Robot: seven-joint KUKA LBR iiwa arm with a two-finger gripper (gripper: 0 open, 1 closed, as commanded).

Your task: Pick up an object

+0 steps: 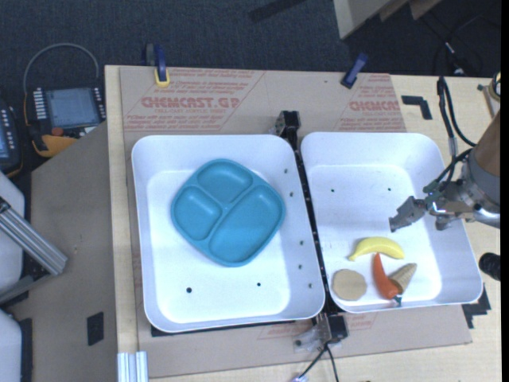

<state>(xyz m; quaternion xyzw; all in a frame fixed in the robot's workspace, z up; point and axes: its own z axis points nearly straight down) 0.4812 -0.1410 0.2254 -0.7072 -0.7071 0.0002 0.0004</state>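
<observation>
Altogether, one blue plate [229, 211], one banana [378, 248], one carrot [384, 278]; end effector [415, 211] spread open, gripping nothing.

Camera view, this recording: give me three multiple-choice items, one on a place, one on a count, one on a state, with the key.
1. Where does the blue plate lie?
A. In the left bin
B. In the right bin
C. On the cardboard outside the bins

2. How many small items lie in the right bin?
A. Two
B. Four
C. Six

3. How does the end effector stand to the banana?
A. Clamped on it
B. Above the right bin, apart from it
C. Over the left bin

Key: 1 A, the plate sits mid-floor in the left bin. 2 B, the banana, a carrot, a cone and a round cookie lie there. 3 B, white bin floor shows between the end effector and the banana.
</observation>
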